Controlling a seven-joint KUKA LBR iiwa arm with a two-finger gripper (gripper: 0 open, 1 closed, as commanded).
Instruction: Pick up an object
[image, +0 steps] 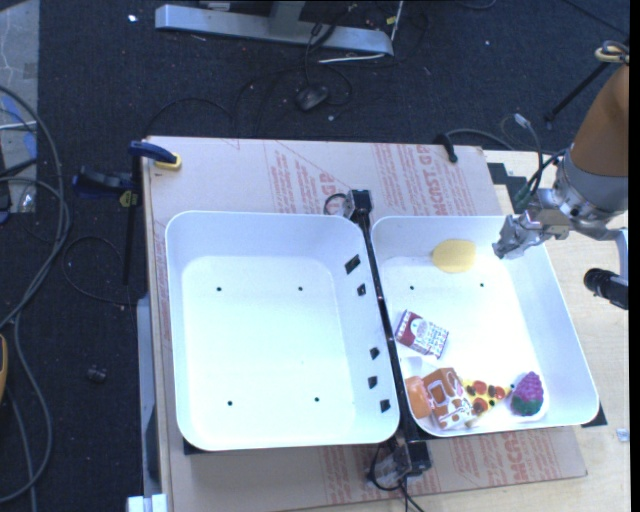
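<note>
Taking the right bin (560, 330) as the landmark, its near rim holds most of the clutter. An orange-and-white carton (441, 397) lies in the near left corner, tilted against the wall. Just to its right runs a short row of small red and yellow pieces (484, 392), too small to identify. At the near right corner sits a purple grape bunch (527, 392) with a green base. A little farther in, toward the bin's left wall, a small red-and-white carton (421, 333) lies flat and apart from the others.

Toward the bin's far side, a yellow rounded object (454, 255) rests alone on the floor. The gripper (510, 243) hangs just beside it, on its right, over the far right part of the bin; nothing is visible between its fingers, and how far they are parted cannot be told from this angle. Behind it the grey arm (590, 185) leads off past the bin's far right corner.

The left bin (180, 300) adjoins the right bin's left wall, and both rest on a cardboard sheet (300, 175).
</note>
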